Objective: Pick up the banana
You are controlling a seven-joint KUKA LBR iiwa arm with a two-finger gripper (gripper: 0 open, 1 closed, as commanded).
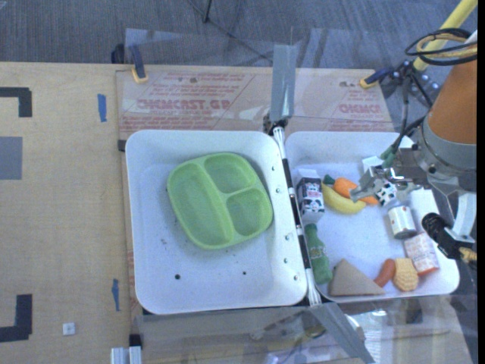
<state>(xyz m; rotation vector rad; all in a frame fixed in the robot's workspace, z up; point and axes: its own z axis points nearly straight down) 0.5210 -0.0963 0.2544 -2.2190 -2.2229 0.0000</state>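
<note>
Down at the bottom of the right bin (447, 283) sits a tan wedge (352, 279), with a small carrot (386, 271) and a waffle-like cookie (405, 275) at its 3 o'clock. A green bottle (316, 252) lies along the bin's left wall.

The banana (342, 202) lies in the upper middle of this bin. An orange carrot (345, 186) touches it at 12 o'clock, and a little milk carton (310, 196) sits at its 9 o'clock.

The gripper (373, 188) hangs at the banana's 3 o'clock end. I cannot tell how wide it is, or if it has hold of anything.

The carrot is so close that the gripper may grab it or push it. The banana is round and may slide away. A black-and-white toy (386, 194) beside the gripper may get bumped.

The left bin (151, 279) has a green plate (220, 201).
</note>
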